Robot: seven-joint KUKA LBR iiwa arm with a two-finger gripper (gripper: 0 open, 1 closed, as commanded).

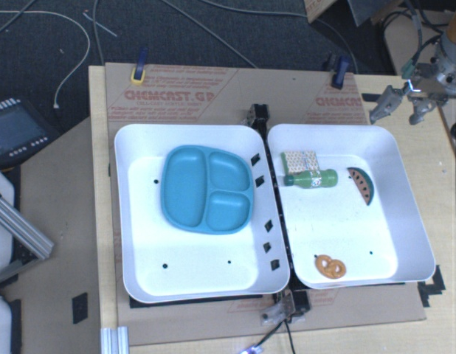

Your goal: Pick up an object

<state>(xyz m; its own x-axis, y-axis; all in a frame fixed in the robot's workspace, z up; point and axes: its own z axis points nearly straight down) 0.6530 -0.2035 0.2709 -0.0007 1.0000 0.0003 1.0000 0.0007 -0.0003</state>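
end effector (401,103) parked above the right bin's (405,234) far right corner, outside the rim, fingers spread wide, gripping nothing. candidates all in that bin: green bottle (311,178) lying on its side, touching a speckled square pad (299,161) just behind; watermelon slice (361,184) near the right wall; pretzel (330,266) near the front rim, well apart from the rest. likely trouble: bottle round and smooth, apt to roll or squirt out under a pinch across the curve; pad crowding it, so fingers may catch both or neither; slice thin and curved, lying flat, hard to get under; pretzel low and holed, easy to close over and miss; glossy white plastic floor, so nudged pieces slide. left bin (139,257) carrying a blue divided plate (208,190), matte, rounded, three wells.
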